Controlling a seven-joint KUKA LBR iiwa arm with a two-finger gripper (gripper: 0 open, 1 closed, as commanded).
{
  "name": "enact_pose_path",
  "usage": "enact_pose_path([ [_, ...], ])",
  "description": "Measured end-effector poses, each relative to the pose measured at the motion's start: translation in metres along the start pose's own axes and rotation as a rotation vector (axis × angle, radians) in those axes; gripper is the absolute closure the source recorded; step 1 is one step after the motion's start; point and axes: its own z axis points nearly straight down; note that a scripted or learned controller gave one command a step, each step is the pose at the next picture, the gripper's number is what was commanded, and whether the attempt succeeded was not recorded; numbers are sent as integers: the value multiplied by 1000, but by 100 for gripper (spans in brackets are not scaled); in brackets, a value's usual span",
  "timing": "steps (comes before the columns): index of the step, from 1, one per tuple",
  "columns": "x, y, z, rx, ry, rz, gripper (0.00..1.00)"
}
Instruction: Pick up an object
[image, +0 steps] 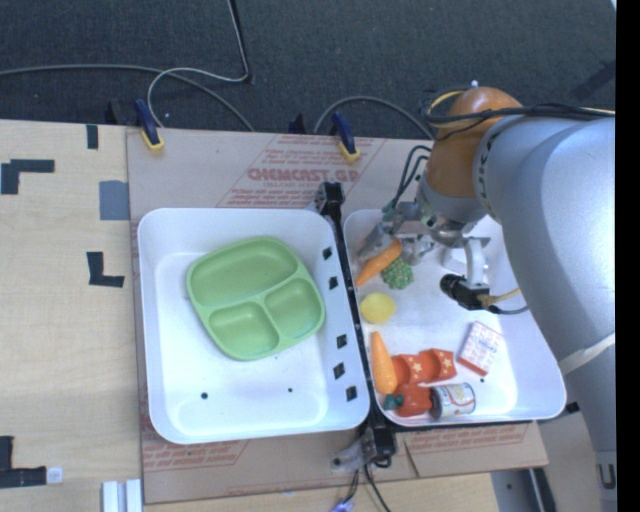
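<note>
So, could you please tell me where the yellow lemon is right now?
The lemon lies in the right bin, near its left wall, just below the broccoli and above the lower carrot.

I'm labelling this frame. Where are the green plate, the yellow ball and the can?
green plate (255, 297), camera view, on its centre divider, left bin.
yellow ball (377, 307), camera view, on its middle, right bin.
can (453, 400), camera view, on its side wall, right bin.
</note>
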Motion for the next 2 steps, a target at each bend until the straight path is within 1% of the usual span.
enact_pose_path([
  [1, -5, 0, 0, -1, 0, 0, 0],
  [2, 2, 0, 0, -1, 0, 0, 0],
])
